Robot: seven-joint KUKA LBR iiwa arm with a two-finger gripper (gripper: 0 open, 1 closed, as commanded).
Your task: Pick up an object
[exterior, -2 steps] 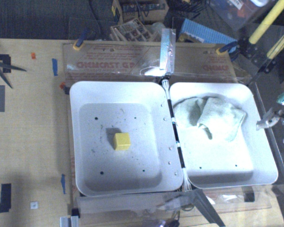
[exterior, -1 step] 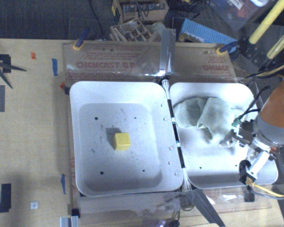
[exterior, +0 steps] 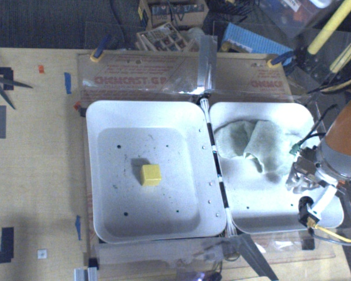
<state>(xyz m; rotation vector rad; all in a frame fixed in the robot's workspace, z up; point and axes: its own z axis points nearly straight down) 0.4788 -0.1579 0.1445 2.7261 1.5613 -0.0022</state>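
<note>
Camera view: the pale wooden table point(exterior: 35, 174) carries two shallow white plastic bins. The grey arm with its orange band point(exterior: 342, 136) leans in from the right, its metal pincer point(exterior: 298, 180) low over the right bin point(exterior: 269, 215); I cannot tell its state. A crumpled pale green cloth point(exterior: 251, 142) lies at that bin's far side. A small yellow foam cube point(exterior: 151, 175) sits mid-floor in the left bin point(exterior: 146, 122).

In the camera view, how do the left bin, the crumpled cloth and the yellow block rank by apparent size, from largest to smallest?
1. Left bin, clearly the largest.
2. Crumpled cloth, lying in the right bin.
3. Yellow block, by far the smallest, inside the left bin.
</note>
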